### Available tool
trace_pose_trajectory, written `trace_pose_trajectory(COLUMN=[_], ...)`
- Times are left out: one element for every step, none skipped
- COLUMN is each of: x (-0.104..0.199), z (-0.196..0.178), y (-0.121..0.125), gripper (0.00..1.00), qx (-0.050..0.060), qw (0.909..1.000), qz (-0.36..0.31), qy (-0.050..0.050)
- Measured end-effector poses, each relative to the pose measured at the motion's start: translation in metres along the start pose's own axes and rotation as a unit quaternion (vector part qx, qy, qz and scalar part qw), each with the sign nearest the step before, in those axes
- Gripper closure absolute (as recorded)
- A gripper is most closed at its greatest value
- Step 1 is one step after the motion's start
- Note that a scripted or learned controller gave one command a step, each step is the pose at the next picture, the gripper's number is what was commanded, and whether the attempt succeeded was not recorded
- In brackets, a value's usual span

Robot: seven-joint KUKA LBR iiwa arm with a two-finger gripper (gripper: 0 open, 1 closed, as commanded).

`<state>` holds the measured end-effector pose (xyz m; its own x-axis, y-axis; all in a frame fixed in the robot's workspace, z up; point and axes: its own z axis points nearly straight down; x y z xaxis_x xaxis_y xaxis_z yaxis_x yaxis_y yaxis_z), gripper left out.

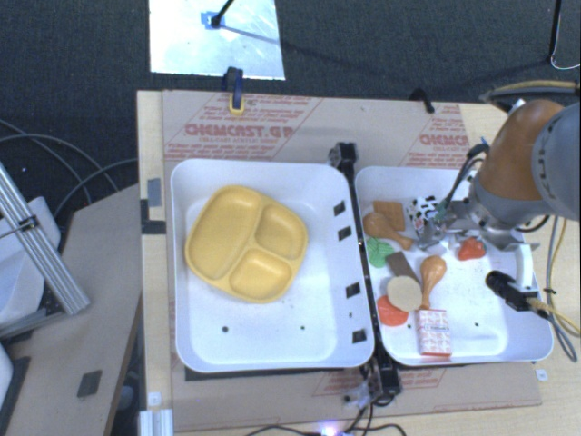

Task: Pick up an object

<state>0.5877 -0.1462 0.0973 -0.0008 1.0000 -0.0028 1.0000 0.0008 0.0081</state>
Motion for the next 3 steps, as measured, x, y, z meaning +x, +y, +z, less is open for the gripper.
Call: trace_pose_trajectory(x=[0.066, 0.145, 0.168], z=[-0.009, -0.093, -0.214], y=[-0.015, -0.039, -0.099], gripper=[1.0, 1.0, 1.0], qx=[0.003, 0.0, -0.003], qw=[1.0, 1.0, 1.0], qz=[-0.003, -0.006, -0.004], qy=[0.001, 0.004, 0.003])
